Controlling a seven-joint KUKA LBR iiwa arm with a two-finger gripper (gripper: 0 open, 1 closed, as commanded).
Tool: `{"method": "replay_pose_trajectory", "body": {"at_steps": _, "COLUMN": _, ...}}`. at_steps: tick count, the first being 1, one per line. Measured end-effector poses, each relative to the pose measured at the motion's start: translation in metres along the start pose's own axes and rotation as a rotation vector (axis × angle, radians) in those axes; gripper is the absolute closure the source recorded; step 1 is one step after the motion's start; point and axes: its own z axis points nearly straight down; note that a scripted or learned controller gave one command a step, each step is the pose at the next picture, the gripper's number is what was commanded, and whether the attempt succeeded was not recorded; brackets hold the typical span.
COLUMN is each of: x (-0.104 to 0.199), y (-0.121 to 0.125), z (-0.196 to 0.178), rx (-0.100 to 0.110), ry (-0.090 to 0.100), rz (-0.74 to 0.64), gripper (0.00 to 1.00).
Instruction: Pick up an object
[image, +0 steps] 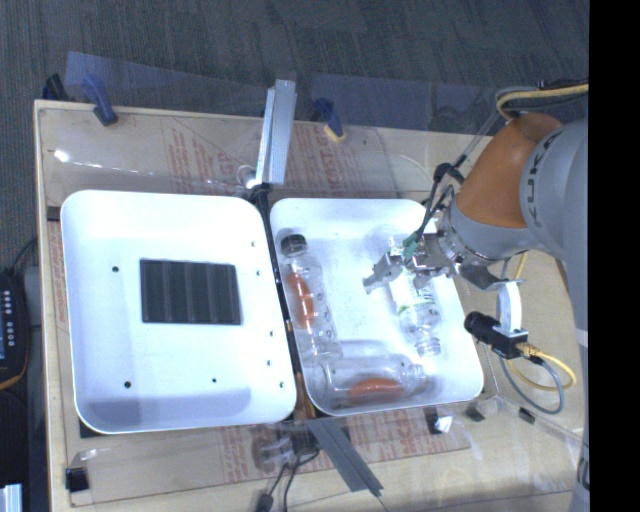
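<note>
Three clear plastic bottles lie in the right bin (345, 225). One with a black cap and orange inside (300, 290) lies along the left wall. A second with orange inside (370, 380) lies across the near wall. The third, with a green label (418, 312), lies by the right wall. My gripper (384, 271) hangs over the middle right of this bin, just left of the green-labelled bottle's top end. Nothing is visibly held in it.
The left bin (100, 330) has a dark ribbed rectangle (190, 292) in its floor. A grey metal bar (274, 135) stands behind the seam between the bins. Blue clamps (100, 105) hold the bench's far edge.
</note>
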Motion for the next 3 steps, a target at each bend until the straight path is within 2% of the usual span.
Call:
{"method": "replay_pose_trajectory", "body": {"at_steps": 1, "x": -0.001, "y": 0.016, "z": 0.016, "rx": -0.001, "ry": -0.001, "rz": -0.065, "gripper": 0.0}}
{"method": "replay_pose_trajectory", "body": {"at_steps": 2, "x": -0.001, "y": 0.021, "z": 0.043, "rx": 0.002, "ry": 0.001, "rz": -0.096, "gripper": 0.0}}
{"method": "replay_pose_trajectory", "body": {"at_steps": 3, "x": -0.001, "y": 0.023, "z": 0.04, "rx": 0.001, "ry": 0.0, "rz": -0.122, "gripper": 0.0}}
